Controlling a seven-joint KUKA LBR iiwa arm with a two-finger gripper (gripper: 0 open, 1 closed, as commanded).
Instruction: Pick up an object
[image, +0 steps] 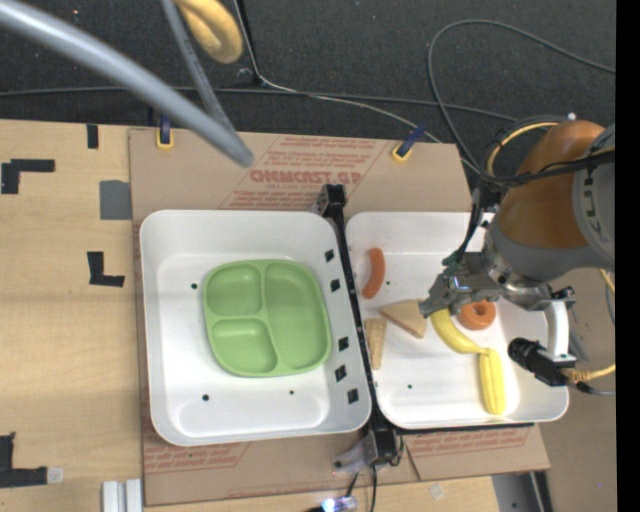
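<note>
The right bin (400, 235) holds a reddish sausage (373, 272), a tan wedge of bread or cheese (405, 319), a pale cone-shaped piece (375, 343), a banana (453, 332), an orange ring-shaped piece (478, 315) and a yellow corn cob (491, 381). My gripper (447, 300) hangs low over the middle of this bin, just above the banana's upper end and between the tan wedge and the orange ring. Its fingers point down toward the banana and the wrist hides their tips.
The left bin (165, 245) holds a green divided plate (267, 317). A black divider (342, 290) runs between the bins. The orange and grey arm (545, 210) covers the right bin's upper right corner. Grey bars (130, 70) cross the upper left.
</note>
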